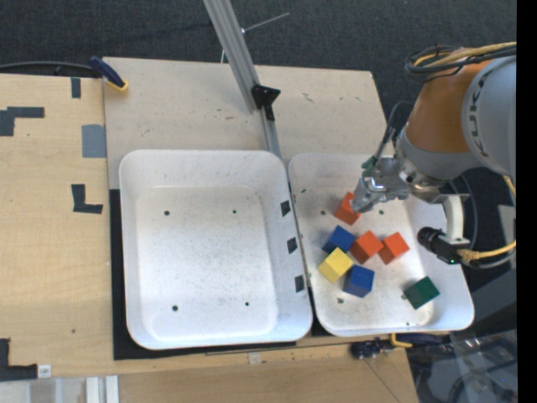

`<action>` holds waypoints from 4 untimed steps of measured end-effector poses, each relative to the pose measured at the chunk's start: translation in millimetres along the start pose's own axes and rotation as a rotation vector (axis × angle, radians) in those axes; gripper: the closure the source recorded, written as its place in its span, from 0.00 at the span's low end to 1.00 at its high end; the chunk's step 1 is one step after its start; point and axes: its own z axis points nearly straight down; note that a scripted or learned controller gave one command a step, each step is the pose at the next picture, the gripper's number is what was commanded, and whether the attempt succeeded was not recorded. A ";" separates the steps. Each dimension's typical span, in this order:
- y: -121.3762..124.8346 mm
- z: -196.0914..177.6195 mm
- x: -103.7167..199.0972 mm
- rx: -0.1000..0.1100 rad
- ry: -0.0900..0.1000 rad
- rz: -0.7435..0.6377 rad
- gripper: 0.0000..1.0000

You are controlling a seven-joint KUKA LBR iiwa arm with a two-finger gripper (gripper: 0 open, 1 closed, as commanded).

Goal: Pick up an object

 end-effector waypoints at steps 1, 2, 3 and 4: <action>1.5 -53.0 0.2 -0.001 0.000 0.000 1.00; 23.2 -44.0 48.7 0.005 0.002 -0.004 1.00; 32.1 -45.6 92.2 0.005 0.001 -0.004 1.00; 45.2 -30.4 144.9 0.006 0.001 -0.004 1.00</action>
